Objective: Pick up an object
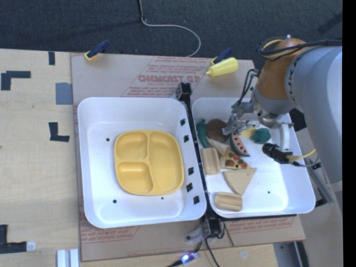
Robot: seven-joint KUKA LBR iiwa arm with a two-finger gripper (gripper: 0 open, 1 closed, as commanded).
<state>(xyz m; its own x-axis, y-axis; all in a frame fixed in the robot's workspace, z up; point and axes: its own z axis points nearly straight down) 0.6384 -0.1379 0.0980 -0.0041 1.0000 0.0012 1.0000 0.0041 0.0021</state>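
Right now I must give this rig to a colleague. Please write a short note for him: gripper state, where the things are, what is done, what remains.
Gripper: low over the back of the right bin; open or shut cannot be told.
Right bin: toy food heaped on its left side, with a watermelon slice, pizza slice, brown round piece, green ball, tan wedge and bread roll.
Left bin: yellow divided plate lying flat.
Done: arm is over the pile.
Left: nothing is seen lifted; grasp and raise one object.

two white bins, one yellow divided tray, two yellow clamps
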